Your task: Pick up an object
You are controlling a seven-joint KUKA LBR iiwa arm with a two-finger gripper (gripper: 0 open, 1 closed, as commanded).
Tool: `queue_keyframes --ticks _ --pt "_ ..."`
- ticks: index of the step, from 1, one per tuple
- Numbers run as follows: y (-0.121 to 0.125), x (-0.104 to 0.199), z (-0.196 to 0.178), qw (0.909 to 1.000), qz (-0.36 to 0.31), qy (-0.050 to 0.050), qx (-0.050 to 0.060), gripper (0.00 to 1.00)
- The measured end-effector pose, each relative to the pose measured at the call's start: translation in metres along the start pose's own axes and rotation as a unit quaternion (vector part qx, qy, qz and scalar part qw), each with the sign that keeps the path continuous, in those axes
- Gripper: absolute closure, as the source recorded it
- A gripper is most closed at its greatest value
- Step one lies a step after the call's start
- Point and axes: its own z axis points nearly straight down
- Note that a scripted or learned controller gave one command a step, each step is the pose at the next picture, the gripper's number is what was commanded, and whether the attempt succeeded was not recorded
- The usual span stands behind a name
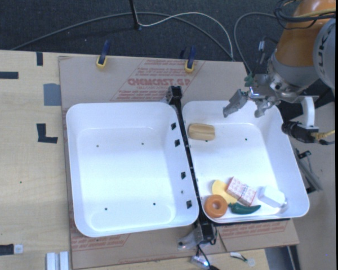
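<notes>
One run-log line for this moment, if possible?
gripper: open, holds nothing, above right bin far edge | bread roll: in bin | pick: not done

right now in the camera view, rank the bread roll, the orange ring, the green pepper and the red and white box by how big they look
1. bread roll, largest
2. orange ring and red and white box, too alike to rank
3. green pepper, smallest, a thin sliver

All lie in the right bin.

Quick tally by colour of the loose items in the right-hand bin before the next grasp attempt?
Tan: 1, bread roll
Orange: 1, ring
Yellow: 1, piece, partly under the box
Green: 1, pepper
Red and white: 1, small box
White: 1, block
Total: 6
</notes>
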Motion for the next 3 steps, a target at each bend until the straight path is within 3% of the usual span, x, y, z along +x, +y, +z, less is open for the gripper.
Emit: queue_keyframes --ticks 1,3 --pt "0.001 0.0 -0.002 1.0 0.0 0.0 -0.002 0.0" --pt "-0.009 0.006 0.097 1.0 0.0 0.0 0.001 0.0"
